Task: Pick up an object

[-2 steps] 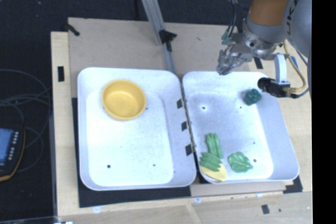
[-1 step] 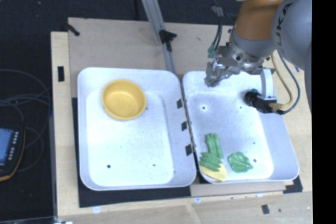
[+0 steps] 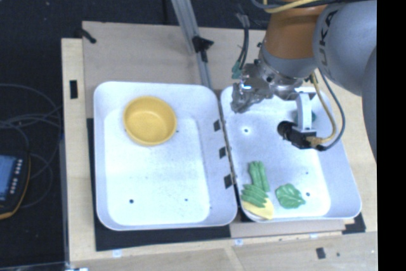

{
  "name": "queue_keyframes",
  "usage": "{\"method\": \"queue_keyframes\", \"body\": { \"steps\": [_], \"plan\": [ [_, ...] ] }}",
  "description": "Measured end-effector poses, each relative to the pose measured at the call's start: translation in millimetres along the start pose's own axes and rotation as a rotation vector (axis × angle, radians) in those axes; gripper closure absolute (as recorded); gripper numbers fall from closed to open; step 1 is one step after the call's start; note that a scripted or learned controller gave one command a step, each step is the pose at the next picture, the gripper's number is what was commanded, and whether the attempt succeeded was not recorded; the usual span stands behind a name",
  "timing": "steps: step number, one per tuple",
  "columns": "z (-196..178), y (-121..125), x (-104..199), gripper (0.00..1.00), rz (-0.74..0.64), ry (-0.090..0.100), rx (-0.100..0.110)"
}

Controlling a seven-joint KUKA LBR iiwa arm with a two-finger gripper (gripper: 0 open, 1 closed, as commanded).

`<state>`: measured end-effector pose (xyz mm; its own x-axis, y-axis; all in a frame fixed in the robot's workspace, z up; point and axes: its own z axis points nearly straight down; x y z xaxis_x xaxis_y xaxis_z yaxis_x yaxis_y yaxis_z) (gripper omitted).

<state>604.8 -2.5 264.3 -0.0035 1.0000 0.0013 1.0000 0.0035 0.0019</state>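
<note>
Green toy, seemingly leafy with yellow underneath, lies in right bin.

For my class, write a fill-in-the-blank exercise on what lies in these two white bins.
1. The round yellow bowl lies in the ____ white bin.
2. The green leafy toy vegetable lies in the ____ white bin.
3. The gripper hangs over the right bin's ____ corner.

Missing words: left; right; far left
</note>
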Motion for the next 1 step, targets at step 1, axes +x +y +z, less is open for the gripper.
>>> {"method": "queue_keyframes", "body": {
  "steps": [1],
  "plan": [
    [8.1,-25.5,55.4,1.00,0.000,0.000,0.001]
  ]
}}
